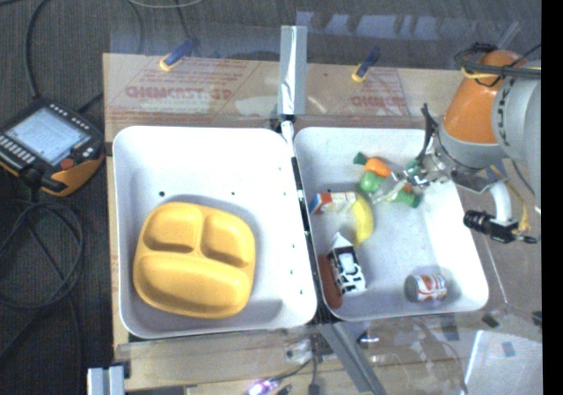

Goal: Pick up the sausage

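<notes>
The sausage [330,284] is a dark reddish-brown piece lying along the left wall of the right bin [457,235], near its front corner. It touches a black-and-white carton [348,270]. My gripper [413,177] hangs low over the back right part of that bin, beside a green-and-orange carrot [375,167] and a green item [405,197]. It is well away from the sausage, up and to the right of it. Nothing can be seen held in the gripper.
The right bin also holds a yellow banana [362,219], a small orange-and-white carton [332,201] and a can [427,287] at the front right. A yellow divided tray [195,259] lies in the left bin [132,164]. A teach pendant [48,142] sits off the bench at left.
</notes>
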{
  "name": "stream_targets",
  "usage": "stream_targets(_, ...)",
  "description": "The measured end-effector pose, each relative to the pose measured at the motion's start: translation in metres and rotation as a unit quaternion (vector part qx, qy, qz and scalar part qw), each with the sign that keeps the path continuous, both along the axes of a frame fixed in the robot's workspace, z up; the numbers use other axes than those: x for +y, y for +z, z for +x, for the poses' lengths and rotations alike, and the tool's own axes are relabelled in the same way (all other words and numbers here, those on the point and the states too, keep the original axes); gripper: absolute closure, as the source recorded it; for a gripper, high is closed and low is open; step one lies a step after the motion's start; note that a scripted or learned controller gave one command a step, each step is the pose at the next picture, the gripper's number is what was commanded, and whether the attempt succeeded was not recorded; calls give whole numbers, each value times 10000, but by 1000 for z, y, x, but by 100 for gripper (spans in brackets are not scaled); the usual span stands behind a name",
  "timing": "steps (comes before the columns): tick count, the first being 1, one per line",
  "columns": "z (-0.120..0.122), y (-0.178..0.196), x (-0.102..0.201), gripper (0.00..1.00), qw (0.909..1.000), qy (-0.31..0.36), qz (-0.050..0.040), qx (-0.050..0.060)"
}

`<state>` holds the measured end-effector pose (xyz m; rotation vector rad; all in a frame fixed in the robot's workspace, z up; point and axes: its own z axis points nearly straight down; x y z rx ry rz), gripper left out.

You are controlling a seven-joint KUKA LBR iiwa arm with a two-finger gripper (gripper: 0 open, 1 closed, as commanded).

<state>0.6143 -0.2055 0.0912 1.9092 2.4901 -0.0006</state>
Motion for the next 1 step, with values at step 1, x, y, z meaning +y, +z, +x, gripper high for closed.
stream_targets(1,1,10,1,100,10000,5,4,-10)
